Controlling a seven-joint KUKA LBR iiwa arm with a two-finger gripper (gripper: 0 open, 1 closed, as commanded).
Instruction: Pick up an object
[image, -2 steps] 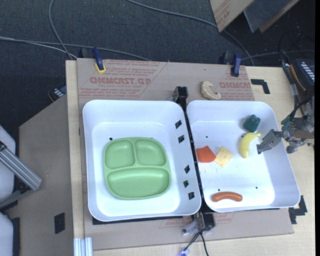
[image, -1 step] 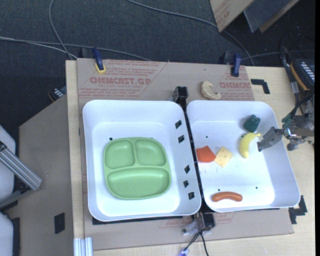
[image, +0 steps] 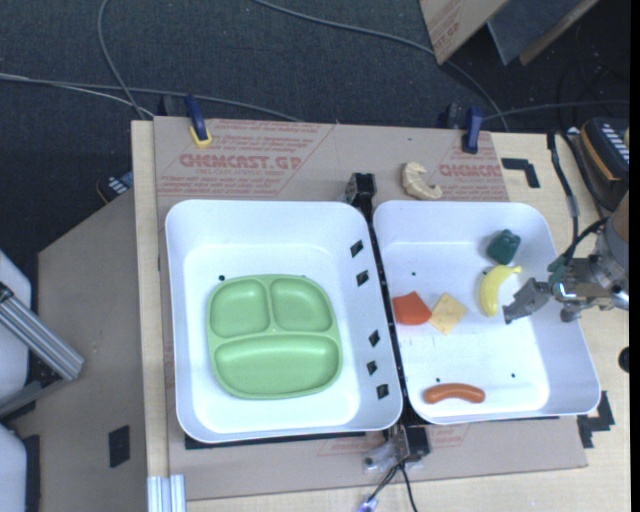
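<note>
The counter (image: 250, 160) carries two white bins: the left bin (image: 190, 330) holds a green divided plate (image: 273, 335), and the right bin (image: 560, 370) holds the small things. My jaws hang at the right bin's right edge, parted with nothing between them, just right of the yellow banana (image: 493, 288). Left of it lie a yellow block (image: 446, 312) and an orange block (image: 411, 309), a green piece (image: 503, 245) above, a sausage (image: 454, 394) at lower centre.

Two bins are set side by side. The gripper (image: 522, 300) is positioned over the right bin (image: 570, 385), near its right wall. A banana (image: 493, 289) lies just left of it; a cheese wedge (image: 446, 312) and a block (image: 411, 309) lie further left. A sausage (image: 453, 394) lies left and nearer the front. A divided plate (image: 273, 335) sits in the left bin (image: 190, 250).
</note>
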